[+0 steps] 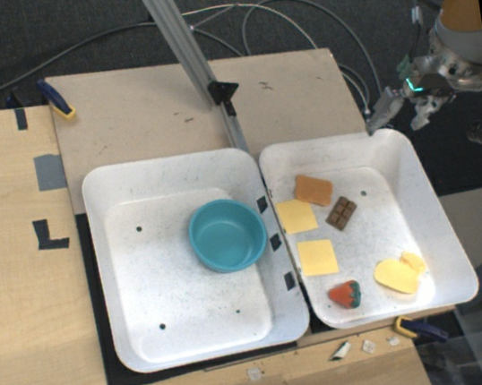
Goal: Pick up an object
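Note:
My gripper [400, 109] hovers at the upper right, just beyond the far right corner of the right bin [419, 170], open with nothing between its fingers. In that bin lie an orange-brown bread piece [313, 190], a brown chocolate piece [341, 213], two yellow cheese squares [297, 216] [317, 256], a red strawberry [345, 295] and a yellow lumpy piece [399, 273]. A teal bowl [226, 235] stands upright in the left bin [128, 277], near its right side.
A slanted metal pole [187, 50] rises from behind the bins, between them. Cables [304, 18] trail over the dark floor at the back. A blue and yellow clamp [56, 98] grips the board's far left corner, another clamp [417, 329] the near right edge.

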{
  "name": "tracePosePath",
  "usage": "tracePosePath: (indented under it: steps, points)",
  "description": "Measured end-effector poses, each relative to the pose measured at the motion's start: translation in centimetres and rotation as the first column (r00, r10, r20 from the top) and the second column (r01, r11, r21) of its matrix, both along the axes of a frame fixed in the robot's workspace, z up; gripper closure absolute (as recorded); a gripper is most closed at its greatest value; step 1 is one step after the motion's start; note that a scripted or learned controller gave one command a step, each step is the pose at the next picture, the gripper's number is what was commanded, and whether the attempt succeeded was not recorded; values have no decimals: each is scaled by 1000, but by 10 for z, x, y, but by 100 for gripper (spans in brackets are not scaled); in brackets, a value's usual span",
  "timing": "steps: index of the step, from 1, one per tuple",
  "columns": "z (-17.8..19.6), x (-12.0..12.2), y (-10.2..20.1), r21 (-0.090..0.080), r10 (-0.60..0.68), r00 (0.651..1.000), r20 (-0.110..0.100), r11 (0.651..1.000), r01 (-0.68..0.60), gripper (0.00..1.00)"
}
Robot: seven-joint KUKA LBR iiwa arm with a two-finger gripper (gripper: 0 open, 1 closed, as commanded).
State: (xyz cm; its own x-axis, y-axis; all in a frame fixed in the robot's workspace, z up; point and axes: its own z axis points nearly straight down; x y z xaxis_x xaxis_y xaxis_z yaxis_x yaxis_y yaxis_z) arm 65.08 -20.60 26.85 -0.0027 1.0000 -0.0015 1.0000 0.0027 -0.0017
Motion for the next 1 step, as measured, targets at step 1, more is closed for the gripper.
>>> tracePosePath:
  steps: [1]
  points:
    - [-65, -1, 4, 2, 0, 1000, -6, 1000, 0, 0]
